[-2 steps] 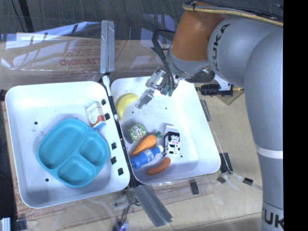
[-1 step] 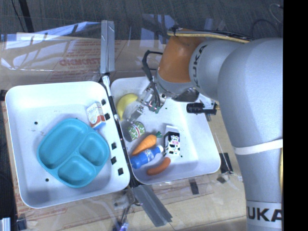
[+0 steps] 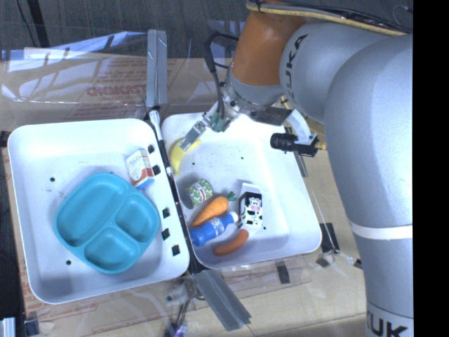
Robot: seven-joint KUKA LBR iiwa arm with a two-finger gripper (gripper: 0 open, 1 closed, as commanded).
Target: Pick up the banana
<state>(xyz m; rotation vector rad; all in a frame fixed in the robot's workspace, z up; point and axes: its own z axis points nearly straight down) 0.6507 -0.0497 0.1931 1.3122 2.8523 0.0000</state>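
While tool (image 3: 191,141) grips unclear, one banana (image 3: 176,158), one carrot (image 3: 210,210), two bins (image 3: 28,146).

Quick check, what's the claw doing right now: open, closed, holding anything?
Claw: down at the banana by the right bin's left wall; open or closed cannot be told, no hold visible.

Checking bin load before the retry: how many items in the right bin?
6: banana at the left wall under the hand, can, carrot, blue bottle, sausage, cow-print carton. Arm may hide more.
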